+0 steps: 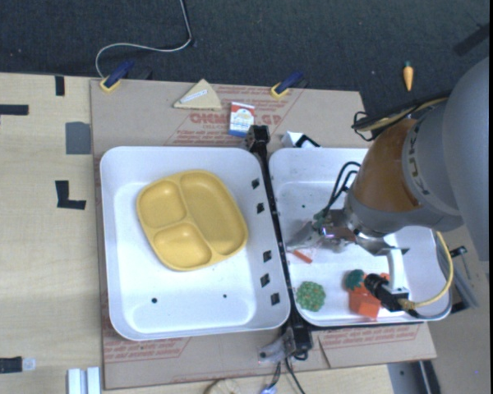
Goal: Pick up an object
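Observation:
My gripper (311, 235) reaches leftward into the right bin (312, 167), low over its floor near the bin's left side. A small orange-red stick (301, 257) lies just below the fingertips. Further toward the front of that bin sit a green bumpy ball (311, 295), a small teal piece (355, 279) and an orange block (364, 303). The grey arm with its orange band (386, 171) covers much of the bin's right half.
The left bin (119, 171) holds a yellow three-compartment plate (191, 218). A black divider (267, 220) runs between the bins. Behind them on the cardboard lie a small red-and-white box (241, 118) and a tan wedge (200, 96). Cables hang by the wrist.

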You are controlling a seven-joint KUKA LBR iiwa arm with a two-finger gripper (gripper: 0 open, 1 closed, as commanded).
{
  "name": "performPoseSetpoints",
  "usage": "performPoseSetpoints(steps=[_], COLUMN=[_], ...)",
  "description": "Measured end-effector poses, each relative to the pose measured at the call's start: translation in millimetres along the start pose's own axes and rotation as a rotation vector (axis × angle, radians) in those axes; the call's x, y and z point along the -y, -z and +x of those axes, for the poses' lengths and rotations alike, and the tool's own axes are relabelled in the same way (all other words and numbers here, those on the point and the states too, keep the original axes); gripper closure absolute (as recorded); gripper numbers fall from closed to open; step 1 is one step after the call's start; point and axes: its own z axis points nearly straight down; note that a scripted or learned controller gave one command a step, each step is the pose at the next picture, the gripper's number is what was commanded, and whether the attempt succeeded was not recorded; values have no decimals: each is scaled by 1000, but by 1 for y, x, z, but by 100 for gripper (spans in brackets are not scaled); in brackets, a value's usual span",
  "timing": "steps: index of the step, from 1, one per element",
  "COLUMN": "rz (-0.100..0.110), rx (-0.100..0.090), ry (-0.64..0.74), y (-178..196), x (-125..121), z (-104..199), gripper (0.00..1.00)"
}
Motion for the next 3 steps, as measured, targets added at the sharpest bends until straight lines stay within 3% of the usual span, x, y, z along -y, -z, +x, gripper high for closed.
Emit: performPoseSetpoints(steps=[1, 2, 3], rz=[13, 3, 12], rx=[-1, 1, 0], ry=[-1, 3, 0], y=[3, -3, 43], x=[48, -40, 26], z=[-47, -39, -50], gripper=[0, 0, 0])
